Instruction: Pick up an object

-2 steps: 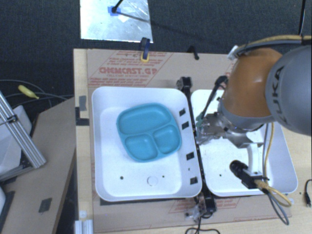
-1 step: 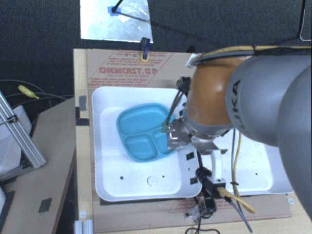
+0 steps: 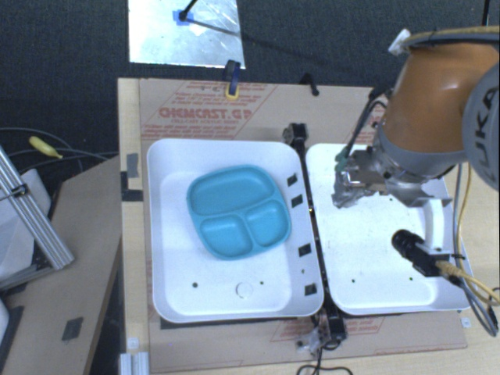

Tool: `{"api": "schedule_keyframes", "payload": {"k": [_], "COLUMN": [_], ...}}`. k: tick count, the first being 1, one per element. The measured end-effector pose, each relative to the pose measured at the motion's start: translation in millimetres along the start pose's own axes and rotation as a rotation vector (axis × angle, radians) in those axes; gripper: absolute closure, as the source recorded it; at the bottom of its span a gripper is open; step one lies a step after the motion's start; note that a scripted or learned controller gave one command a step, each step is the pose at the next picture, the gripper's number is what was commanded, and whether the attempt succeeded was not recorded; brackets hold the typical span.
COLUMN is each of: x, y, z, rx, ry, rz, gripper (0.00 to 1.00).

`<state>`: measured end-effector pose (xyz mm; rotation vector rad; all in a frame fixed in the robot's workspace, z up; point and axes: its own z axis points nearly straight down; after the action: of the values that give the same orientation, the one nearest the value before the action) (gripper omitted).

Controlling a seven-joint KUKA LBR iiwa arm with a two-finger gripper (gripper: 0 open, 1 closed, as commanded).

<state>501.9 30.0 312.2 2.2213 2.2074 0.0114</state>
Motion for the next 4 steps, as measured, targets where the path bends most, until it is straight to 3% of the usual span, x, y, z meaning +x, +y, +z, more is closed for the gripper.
{"api": "schedule_keyframes", "payload": {"k": [1, 2, 3, 4], "x": [40.6, -3.1, 97.1, 91.1], "y": [-14.4, -7.6, -16.4, -15.1], "z": [-46.3, -80.7, -51.0, -52.6], "rx": [0.005, 0.006, 0.014, 0.011], "ry": [0.005, 0.002, 0.005, 0.003], "rz": [-0.015, -0.004, -0.019, -0.01], "gripper": [1.0, 1.0, 1.0, 0.0]}}
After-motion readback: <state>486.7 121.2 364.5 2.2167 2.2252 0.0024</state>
